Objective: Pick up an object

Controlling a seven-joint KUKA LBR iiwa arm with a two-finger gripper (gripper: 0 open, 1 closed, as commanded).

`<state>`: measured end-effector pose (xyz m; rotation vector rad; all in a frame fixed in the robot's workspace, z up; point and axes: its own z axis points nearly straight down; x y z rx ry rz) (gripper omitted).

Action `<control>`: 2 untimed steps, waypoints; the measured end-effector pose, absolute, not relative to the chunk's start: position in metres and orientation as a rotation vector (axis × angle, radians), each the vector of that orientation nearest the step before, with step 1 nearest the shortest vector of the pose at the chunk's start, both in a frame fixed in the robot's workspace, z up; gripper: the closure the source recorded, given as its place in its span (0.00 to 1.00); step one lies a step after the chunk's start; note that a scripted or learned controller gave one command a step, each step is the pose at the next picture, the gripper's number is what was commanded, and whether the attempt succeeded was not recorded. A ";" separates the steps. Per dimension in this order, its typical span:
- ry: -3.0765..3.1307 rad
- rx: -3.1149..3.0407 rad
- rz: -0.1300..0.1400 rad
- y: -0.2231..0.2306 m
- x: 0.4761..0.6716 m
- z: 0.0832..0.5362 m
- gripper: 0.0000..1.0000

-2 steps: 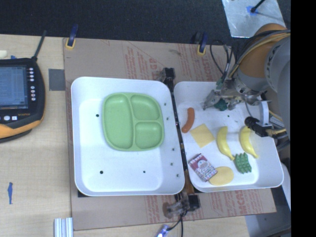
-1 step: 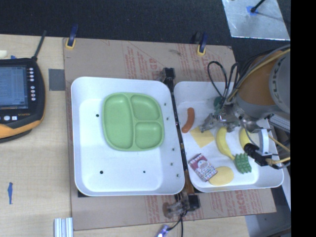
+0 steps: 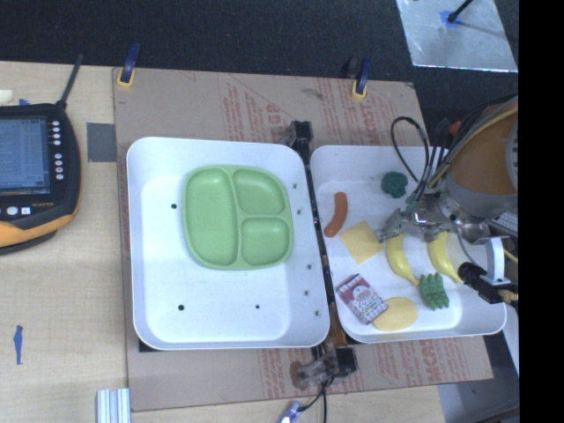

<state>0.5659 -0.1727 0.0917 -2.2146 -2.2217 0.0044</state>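
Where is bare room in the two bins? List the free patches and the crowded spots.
Free: the left bin floor beside and below the green divided plate; the right bin's far strip above the sausage. Crowded: around the gripper, by the bananas, cheese and broccoli.

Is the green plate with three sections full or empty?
Empty. The green plate lies flat in the left bin, and all three of its sections show only bare green surface.

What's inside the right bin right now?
In the right bin: a sausage, cheese slice, two bananas, green broccoli piece, red packet, yellow lemon-like piece, dark green item. The arm covers the bin's right part.
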 end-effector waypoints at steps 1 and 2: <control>-2.225 -2.211 0.009 -0.174 0.566 0.102 1.00; -2.225 -2.215 0.001 -0.113 0.657 0.108 1.00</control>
